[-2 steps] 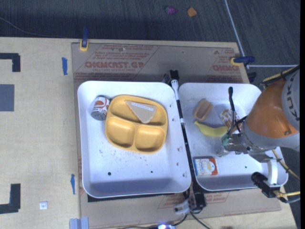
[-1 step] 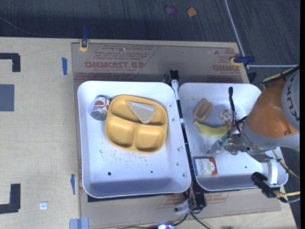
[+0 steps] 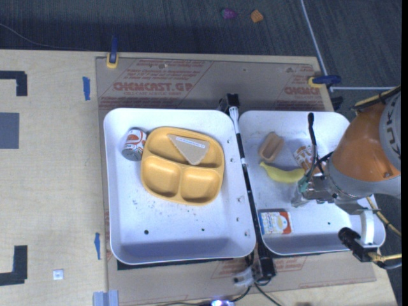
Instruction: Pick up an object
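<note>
My claw (image 3: 307, 193) sits low in the right bin (image 3: 331, 231), but my own wrist and the orange band of my arm (image 3: 366, 152) cover most of it, so I cannot tell how it stands or whether anything is in it. What shows is a dark, cluttered bit of metal just right of the banana (image 3: 280, 173). The banana's right end runs under that clutter, and I cannot make out whether I touch it.

Behind the banana lies a small tan block (image 3: 271, 146), tilted, apart from the bin's back wall. To its right a small patterned thing (image 3: 303, 152) is half hidden by a black cable (image 3: 312, 139) and too blurred to name. Near the front wall lies a flat carton (image 3: 275, 222) with a red and white label, clear of my arm. My arm hides the bin's right part.

The left bin (image 3: 127, 228) holds a yellow compartment tray (image 3: 183, 165) with a pale wedge (image 3: 190, 148) in its rear compartment. A crushed can (image 3: 134, 143) touches the tray's left edge. Bare white floor lies in front of the tray.

In the right bin, open floor lies between the banana and the carton, and between the carton and the right front corner. The two bins meet along a dark seam (image 3: 245, 183).
</note>
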{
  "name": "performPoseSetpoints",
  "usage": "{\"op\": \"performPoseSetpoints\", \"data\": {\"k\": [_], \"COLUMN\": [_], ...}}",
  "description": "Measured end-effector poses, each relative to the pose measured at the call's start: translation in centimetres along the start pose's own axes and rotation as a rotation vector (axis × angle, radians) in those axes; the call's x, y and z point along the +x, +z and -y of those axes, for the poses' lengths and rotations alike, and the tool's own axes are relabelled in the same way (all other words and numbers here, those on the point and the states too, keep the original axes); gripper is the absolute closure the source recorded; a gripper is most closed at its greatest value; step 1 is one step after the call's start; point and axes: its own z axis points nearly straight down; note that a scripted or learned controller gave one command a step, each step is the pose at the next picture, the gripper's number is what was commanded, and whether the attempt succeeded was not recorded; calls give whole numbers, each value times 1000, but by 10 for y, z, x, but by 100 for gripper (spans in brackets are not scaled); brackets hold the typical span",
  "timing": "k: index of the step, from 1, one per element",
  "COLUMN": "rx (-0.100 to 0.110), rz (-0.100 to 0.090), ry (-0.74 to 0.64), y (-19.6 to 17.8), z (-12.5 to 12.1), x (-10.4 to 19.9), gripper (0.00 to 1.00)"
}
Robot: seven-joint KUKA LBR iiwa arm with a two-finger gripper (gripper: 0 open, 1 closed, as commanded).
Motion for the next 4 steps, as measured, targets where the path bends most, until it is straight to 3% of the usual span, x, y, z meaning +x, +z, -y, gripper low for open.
{"op": "performPoseSetpoints", "data": {"k": [1,2,3,4], "rx": [0,20,20,7], "rz": [0,-17,-17,-3], "ry": [0,-6,-5,-1], "y": [0,21,21,10], "z": [0,5,5,2], "x": [0,10,10,5], "gripper": [0,0,0,100]}}
